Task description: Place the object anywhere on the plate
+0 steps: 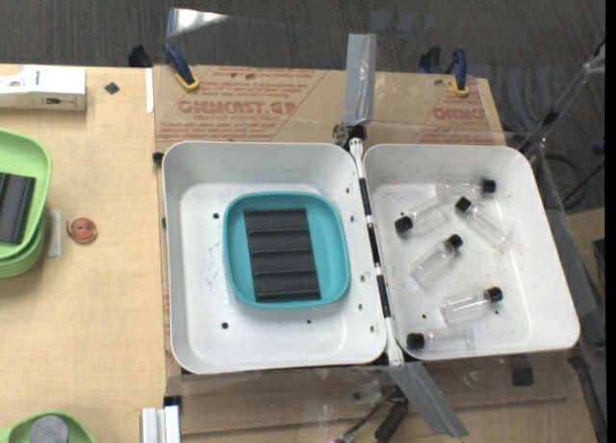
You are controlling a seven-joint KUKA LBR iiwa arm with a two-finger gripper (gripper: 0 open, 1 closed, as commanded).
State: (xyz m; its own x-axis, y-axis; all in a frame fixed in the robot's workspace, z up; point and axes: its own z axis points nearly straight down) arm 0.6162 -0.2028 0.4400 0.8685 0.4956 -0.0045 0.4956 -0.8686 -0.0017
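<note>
Clear black-capped vials (438, 258) lying loose in right bin (525, 239), well apart from teal plate (237, 248) in left bin (192, 268); likely light, stiff, slippery, roll-prone; grab mid-body across width; pincer state: cannot tell

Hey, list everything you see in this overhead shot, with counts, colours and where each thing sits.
Shallow white plastic bins: two, white, side by side on the bench, left and right.
Teal square plate: one, teal, in the left bin.
Dark ribbed insert: one, black, on the plate.
Clear vials with black caps: about six, scattered in the right bin.
Green trays: stacked, green, far left edge.
Cardboard sheet: one, brown, behind the bins.
</note>
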